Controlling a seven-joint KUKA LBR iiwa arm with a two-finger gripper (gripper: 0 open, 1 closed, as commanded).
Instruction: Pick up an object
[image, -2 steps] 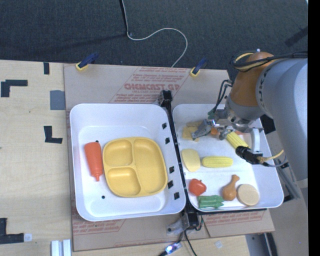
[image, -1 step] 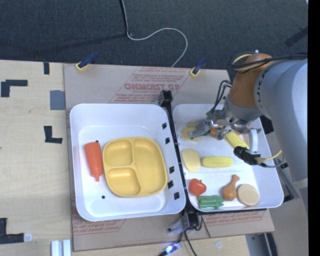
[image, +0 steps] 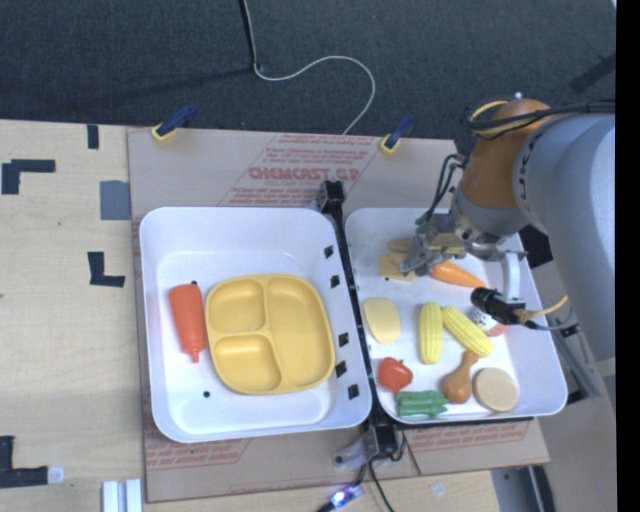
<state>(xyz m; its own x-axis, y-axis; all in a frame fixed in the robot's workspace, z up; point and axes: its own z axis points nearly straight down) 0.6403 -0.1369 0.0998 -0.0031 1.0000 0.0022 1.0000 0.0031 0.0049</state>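
My gripper (image: 424, 252) is low over the back of the right bin (image: 545, 385), reaching in from the right. Just under and to its left lies a small yellow piece (image: 391, 266). An orange carrot (image: 457, 273) lies right beside the gripper on its right. Nearer the front are a pale yellow slice (image: 381, 320), two corn cobs (image: 430, 332) (image: 466, 330), a red pepper (image: 394, 374), a green vegetable (image: 421, 403), a brown drumstick (image: 458, 378) and a round bun (image: 494, 389). Nothing is seen lifted.
The left bin (image: 160, 235) holds a yellow divided plate (image: 268, 332) and an orange sausage-shaped toy (image: 186, 320) at its left. The bins meet at a black-clipped wall (image: 345, 300). The grey arm (image: 570, 190) covers the right bin's back right corner.
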